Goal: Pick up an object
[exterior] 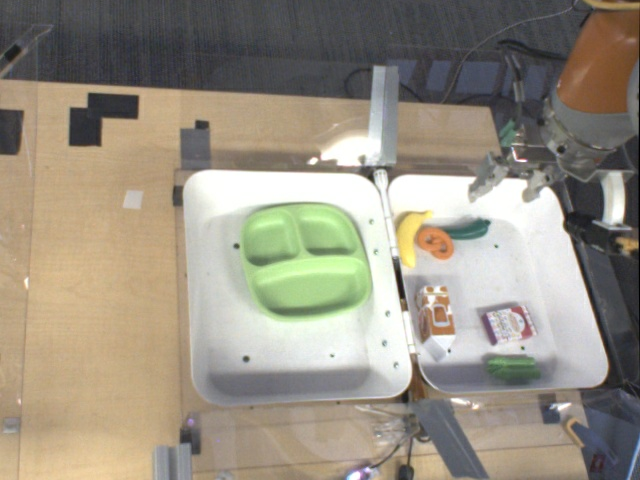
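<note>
Bench: pale wood, bearing two shallow white bins side by side.

Left bin: holds one green divided plate, lying flat near its middle. It is wide and low; a two-finger grip would likely find no edge to close on, so it is a poor target.

Right bin: holds all the small candidates for the pick.

Arm: grey with an orange band, reaching in over the far right corner of the right bin.

Gripper: hangs above the bin's far rim with its two fingers spread apart, nothing between them. It is well apart from every object.

Small items, largest first:
- Yellow banana, lying against the wall between the bins. Risk: a finger strikes the wall or divider on descent.
- Dark green pod-shaped item, near the far side, nearest the gripper. It is thin and low, so the fingers may close above it.
- Orange-and-white carton, lying flat.
- Purple packet, lying flat. It may slide rather than lift.
- Green item, at the near wall, where there seems to be little room for a finger.
- Orange round piece, touching the banana's side. Risk: a grasp here catches both or nudges one away.
</note>
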You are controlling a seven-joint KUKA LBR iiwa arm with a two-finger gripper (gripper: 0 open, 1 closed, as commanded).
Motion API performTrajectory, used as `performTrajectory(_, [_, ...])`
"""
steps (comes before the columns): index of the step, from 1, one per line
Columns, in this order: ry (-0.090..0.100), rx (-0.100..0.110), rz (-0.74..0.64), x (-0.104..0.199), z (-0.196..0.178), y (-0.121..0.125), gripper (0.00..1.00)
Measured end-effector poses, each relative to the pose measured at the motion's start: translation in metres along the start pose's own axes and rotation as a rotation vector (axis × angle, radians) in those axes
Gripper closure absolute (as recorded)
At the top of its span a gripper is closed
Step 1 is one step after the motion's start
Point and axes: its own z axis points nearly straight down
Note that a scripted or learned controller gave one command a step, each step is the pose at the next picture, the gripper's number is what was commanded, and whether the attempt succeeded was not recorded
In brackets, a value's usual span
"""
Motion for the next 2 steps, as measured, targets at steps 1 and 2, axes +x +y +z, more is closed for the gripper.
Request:
performTrajectory(1, [0.000,-0.001,0.248,-0.011,0.107,-0.018,0.00])
performTrajectory(2, [-0.003,-0.011,-0.338,-0.007,0.154,0.011,0.00])
